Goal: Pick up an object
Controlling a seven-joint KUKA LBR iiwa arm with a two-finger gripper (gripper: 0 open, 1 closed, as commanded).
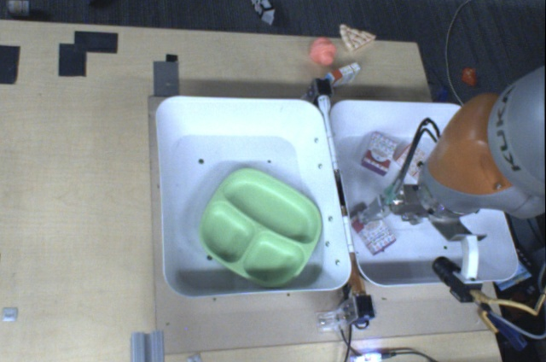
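Over right bin (503, 262) (slanted): gripper (381, 213).

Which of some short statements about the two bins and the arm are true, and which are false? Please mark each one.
1. The green tray lies in the left bin. True.
2. The green tray has one single compartment. False: it is divided into several.
3. A small packet lies in the right bin. True.
4. The arm reaches over the left bin. False: it is over the right bin.
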